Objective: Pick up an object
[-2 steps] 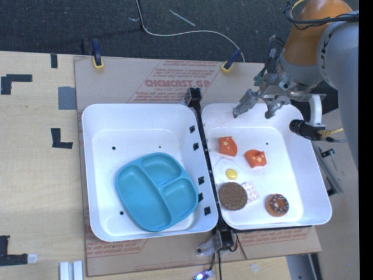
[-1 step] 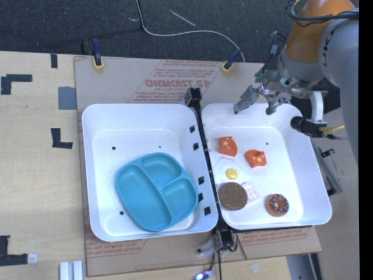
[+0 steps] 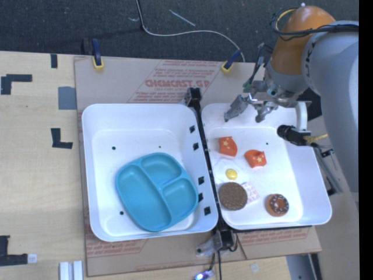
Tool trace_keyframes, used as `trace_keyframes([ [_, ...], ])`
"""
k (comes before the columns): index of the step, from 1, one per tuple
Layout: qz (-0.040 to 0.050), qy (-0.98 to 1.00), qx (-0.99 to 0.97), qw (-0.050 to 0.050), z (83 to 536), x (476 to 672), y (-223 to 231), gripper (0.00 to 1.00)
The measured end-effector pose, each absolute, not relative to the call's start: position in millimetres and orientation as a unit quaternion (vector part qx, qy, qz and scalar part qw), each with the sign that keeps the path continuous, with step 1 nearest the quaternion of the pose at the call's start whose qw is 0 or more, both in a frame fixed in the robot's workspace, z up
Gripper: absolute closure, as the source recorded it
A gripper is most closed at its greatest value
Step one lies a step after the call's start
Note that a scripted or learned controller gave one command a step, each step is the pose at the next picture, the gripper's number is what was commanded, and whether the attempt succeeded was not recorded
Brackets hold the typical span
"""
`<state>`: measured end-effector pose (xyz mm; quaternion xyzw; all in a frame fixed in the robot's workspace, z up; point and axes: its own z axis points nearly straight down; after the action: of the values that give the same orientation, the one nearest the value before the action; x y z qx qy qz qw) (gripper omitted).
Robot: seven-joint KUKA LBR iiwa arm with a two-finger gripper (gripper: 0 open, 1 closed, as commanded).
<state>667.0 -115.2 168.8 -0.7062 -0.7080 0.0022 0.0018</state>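
Observation:
My gripper point(image 3: 247, 114) hangs above the far edge of the right bin point(image 3: 303, 174), its two fingers spread open with nothing between them. Below it in that bin lie two small red pieces, one point(image 3: 228, 146) nearer the divider and one point(image 3: 256, 157) to its right. A small yellow piece point(image 3: 231, 173) sits under them. A round brown cookie point(image 3: 232, 196) lies on a pale wrapper near the front, and a chocolate donut point(image 3: 277, 204) rests at the front right.
The left bin point(image 3: 99, 127) holds a blue divided plate point(image 3: 156, 190), tilted toward the front. A black divider strip point(image 3: 200, 150) runs between the bins. The grey arm point(image 3: 332, 69) covers the right side of the view. A cable point(image 3: 175, 32) loops behind the bench.

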Motion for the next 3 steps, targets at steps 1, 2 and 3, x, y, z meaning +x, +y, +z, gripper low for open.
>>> trace_keyframes([
  [1,0.0024,-0.708,-0.707,0.002,104,667.3,-117,0.0],
  [2,0.0012,-0.708,-0.706,0.0,83,667.1,-116,0.0],
  [3,0.0006,-0.708,-0.706,-0.001,95,668.0,-115,1.0],
])
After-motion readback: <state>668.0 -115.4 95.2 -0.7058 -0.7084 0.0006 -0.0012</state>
